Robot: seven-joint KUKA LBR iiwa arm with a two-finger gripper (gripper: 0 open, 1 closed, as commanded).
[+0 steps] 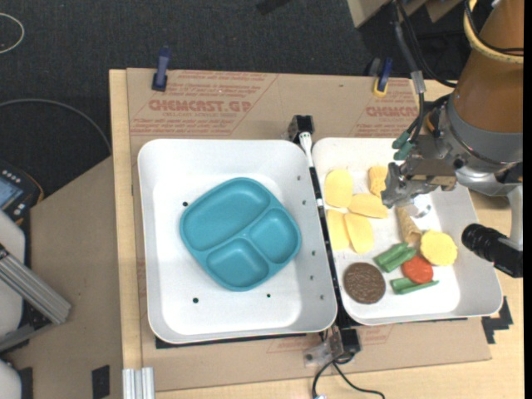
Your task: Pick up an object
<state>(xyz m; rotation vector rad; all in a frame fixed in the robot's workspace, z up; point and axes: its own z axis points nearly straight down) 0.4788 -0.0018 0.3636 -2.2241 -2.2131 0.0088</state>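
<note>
Hovering over the right bin (474,306), my gripper (397,191) sits low among the play food, just beside the pale yellow slices (353,214), and I cannot tell from this angle how it is set or whether anything is caught in it. The pieces lie crowded: a tan stick (407,225) right under the tool, a yellow round (438,248), green pods (393,258), an orange piece (418,270) and a brown disc (364,282) below. I judge the risk is a graze that nudges flat slices aside, or two pieces snagged together. The blue divided plate (239,233) in the left bin (158,248) stands well apart.
</note>
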